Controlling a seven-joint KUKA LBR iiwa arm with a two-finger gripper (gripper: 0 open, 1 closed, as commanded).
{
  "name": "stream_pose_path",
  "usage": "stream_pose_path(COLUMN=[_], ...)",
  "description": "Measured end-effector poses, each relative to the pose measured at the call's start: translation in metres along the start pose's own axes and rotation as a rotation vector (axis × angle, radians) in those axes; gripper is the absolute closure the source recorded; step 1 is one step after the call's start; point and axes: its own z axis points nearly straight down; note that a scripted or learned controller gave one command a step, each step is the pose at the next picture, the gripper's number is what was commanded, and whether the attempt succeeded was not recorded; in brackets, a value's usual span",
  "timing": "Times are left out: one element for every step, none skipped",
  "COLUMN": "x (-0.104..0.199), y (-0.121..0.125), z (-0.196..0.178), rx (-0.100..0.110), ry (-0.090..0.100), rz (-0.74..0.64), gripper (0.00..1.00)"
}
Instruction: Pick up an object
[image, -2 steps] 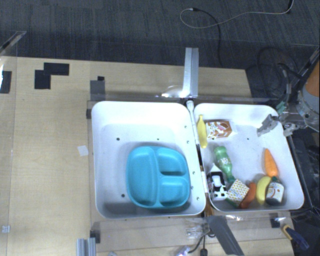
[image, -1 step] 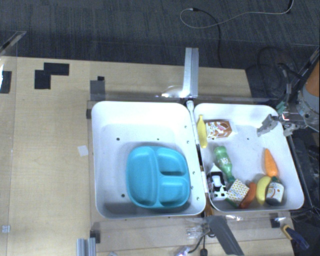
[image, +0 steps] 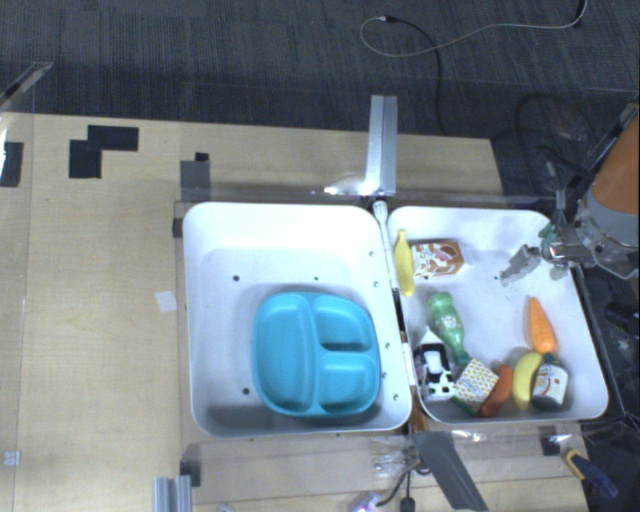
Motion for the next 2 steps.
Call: stream_pose_path(x=[0.0,-0.001], y=[-0.012,-0.008], z=[0.023,0.069], rx=[-0.001,-0.01], ry=[0.0,-0.004], rz=[0.035,0.055], gripper=[0.0,0.0])
